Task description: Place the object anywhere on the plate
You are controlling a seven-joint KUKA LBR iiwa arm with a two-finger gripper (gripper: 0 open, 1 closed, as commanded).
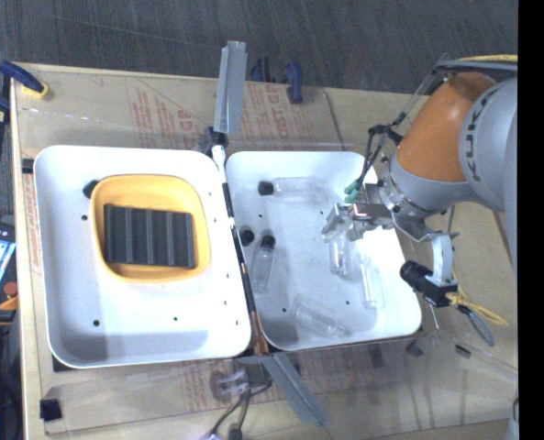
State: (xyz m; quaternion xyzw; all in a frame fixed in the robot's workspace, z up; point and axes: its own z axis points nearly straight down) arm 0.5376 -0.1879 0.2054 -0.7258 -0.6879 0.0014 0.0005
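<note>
A yellow plate (152, 191) with a dark ridged centre lies in the left bin (70, 319). Several clear plastic vials, some with black caps, lie scattered in the right bin (281, 342): one (263, 262) near its left wall, one (285, 189) at the back, others (371, 285) toward the right. My gripper (343, 227) hangs low over the right half of that bin, right above a clear vial (345, 259). Whether it touches or holds a vial is not clear from this view.
The grey arm with its orange band (437, 136) reaches in from the right over the bin's far right corner. A loose black cap (246, 236) lies by the divider between the bins. Clamps and cables sit along the bench edges.
</note>
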